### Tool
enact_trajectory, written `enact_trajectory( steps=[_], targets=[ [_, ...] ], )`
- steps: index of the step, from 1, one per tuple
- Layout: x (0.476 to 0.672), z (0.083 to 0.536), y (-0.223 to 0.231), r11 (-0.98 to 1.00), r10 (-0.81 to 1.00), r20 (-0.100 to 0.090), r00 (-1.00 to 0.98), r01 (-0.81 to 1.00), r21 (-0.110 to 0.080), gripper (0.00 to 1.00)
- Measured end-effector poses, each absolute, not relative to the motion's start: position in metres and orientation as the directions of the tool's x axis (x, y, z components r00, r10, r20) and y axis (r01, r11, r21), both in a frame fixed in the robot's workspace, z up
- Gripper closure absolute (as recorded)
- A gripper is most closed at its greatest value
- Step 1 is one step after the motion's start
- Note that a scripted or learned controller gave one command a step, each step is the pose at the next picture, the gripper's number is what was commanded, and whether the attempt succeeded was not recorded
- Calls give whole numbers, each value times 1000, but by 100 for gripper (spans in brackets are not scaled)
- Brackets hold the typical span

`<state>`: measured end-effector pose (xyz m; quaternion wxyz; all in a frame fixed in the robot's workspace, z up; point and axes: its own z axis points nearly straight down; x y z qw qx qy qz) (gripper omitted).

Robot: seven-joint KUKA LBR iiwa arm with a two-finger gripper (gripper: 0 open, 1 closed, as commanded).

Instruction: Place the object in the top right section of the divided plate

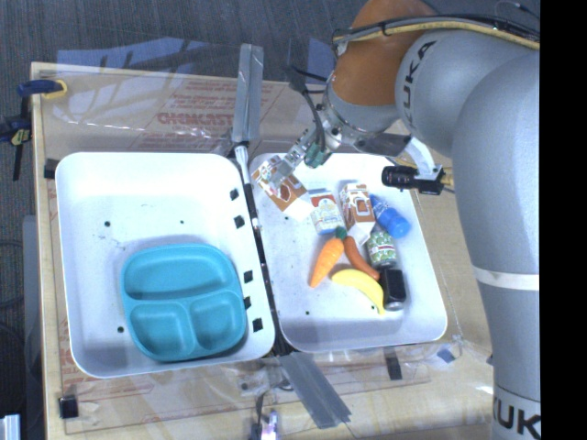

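Blue divided plate (183, 301) sits in my left bin (83, 191). Over the right bin's (422, 324) far-left corner, my gripper (307, 151) appears clamped on a small brown-and-white carton (278, 181), apparently raised above the floor. Its long axis slants from upper left to lower right, away from the fingers.

Single fixed camera mounted above bench (83, 374), angled down; both bins (83, 209) framed at middle range; arm (477, 108) seen entering from right.
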<state>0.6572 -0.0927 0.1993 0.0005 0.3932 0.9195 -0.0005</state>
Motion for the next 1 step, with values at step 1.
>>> enact_trajectory(
  steps=[1],
  targets=[
    [563, 227, -27, 615, 788, 1, -615, 788, -2, 100]
  ],
)
